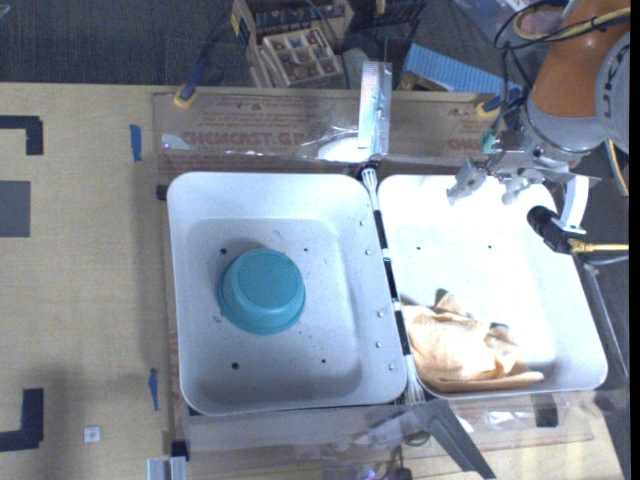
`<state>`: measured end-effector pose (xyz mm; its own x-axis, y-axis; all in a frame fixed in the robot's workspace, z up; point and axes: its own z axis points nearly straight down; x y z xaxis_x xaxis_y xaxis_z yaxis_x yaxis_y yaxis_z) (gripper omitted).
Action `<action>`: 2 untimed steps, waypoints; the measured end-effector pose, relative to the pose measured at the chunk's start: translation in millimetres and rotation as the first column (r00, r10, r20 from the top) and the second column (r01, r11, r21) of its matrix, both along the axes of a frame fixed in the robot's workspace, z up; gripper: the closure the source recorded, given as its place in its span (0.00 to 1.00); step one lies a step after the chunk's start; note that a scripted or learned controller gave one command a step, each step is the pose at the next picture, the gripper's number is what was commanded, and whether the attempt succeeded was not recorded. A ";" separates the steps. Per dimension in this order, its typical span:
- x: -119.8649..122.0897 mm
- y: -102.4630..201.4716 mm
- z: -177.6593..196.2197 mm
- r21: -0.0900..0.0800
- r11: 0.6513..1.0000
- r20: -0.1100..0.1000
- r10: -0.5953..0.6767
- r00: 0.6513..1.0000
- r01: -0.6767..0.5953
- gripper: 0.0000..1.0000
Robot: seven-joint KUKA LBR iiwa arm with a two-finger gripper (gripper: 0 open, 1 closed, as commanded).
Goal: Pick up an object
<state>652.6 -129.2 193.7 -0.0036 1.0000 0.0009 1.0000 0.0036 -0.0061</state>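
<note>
Soft, light crumpled tan cloth (470,346) at right bin's (560,268) near edge, best pinched on a raised fold; jaws' state on gripper (490,183) unclear.

You look down from one fixed camera above the bench, at a slant. Both white bins, left bin (190,208) and right bin (580,358), sit mid-frame; the arm (575,68) enters from your right.
</note>
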 end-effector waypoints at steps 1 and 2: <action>-115.8 -32.9 -57.9 0.000 1.000 0.000 -0.028 1.000 0.028 0.00; -99.7 -70.4 -44.5 -0.001 0.999 0.004 -0.051 0.999 0.051 0.00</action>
<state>552.8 -199.6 149.1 0.0471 0.9989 -0.0003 0.9989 -0.0471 -0.0022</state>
